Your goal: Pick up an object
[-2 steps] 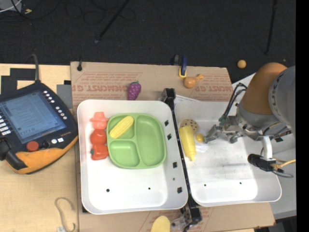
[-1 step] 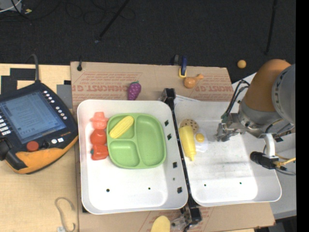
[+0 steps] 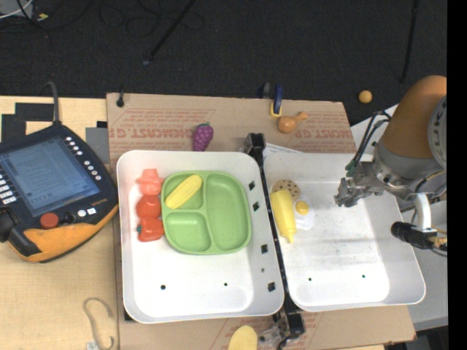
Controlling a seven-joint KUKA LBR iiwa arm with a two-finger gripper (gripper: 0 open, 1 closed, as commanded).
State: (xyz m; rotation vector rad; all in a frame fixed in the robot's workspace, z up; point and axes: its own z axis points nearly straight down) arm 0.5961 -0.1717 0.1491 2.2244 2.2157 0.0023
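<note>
Over the right bin point(image 3: 379, 286), the grey arm's gripper point(image 3: 349, 194) hangs above bare white floor, well apart from the yellow banana point(image 3: 283, 214) lying along that bin's left wall; whether its fingers are spread or pressed together cannot be told. Just beside the banana sit a small yellow piece point(image 3: 302, 208) and a speckled tan object point(image 3: 287, 188). Beyond that wall, the left bin point(image 3: 190, 297) holds a green divided tray point(image 3: 208, 214) with corn point(image 3: 182, 190) in one compartment, red toys point(image 3: 149, 206) touching its left edge.

green tray point(image 3: 219, 232) in left bin point(image 3: 146, 290)
</note>
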